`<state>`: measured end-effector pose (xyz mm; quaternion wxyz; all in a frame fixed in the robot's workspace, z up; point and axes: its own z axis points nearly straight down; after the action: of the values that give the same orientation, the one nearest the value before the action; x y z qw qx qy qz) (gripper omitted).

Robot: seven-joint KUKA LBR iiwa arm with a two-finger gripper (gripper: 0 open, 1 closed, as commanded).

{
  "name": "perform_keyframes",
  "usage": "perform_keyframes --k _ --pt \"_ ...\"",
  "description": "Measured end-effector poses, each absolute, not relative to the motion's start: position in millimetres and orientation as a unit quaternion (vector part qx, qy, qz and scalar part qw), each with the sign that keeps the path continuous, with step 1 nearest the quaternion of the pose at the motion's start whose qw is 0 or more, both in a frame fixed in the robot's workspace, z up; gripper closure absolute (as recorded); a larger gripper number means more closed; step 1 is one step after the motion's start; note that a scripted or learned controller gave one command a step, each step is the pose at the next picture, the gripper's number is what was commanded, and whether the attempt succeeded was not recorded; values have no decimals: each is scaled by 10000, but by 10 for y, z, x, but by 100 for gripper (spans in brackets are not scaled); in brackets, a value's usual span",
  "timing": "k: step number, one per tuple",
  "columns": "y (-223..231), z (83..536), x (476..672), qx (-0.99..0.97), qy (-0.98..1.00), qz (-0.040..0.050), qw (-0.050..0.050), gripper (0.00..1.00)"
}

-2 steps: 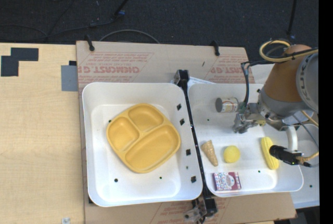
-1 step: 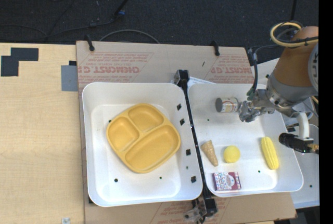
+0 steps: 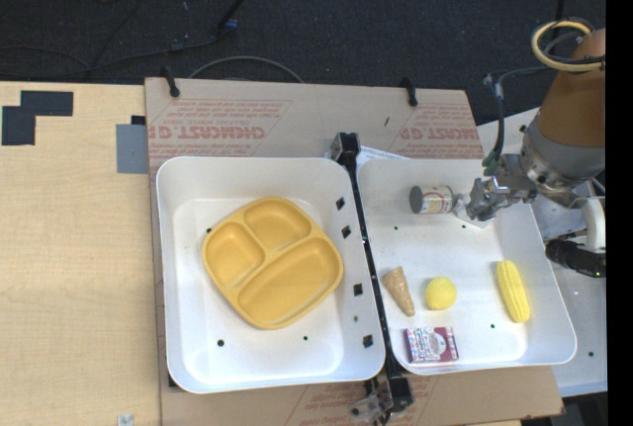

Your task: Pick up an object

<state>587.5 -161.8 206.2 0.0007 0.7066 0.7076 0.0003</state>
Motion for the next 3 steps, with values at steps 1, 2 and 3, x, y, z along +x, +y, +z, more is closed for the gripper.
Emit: perform_keyframes --k 1,2,3 --pt "-1115 1983 5867 7058 7084 -7 -23 100" --pt "-527 2103 5819 7055 7087 -8 -17 100" --pt "-14 2024 5784 7057 7085 -12 -23 100"
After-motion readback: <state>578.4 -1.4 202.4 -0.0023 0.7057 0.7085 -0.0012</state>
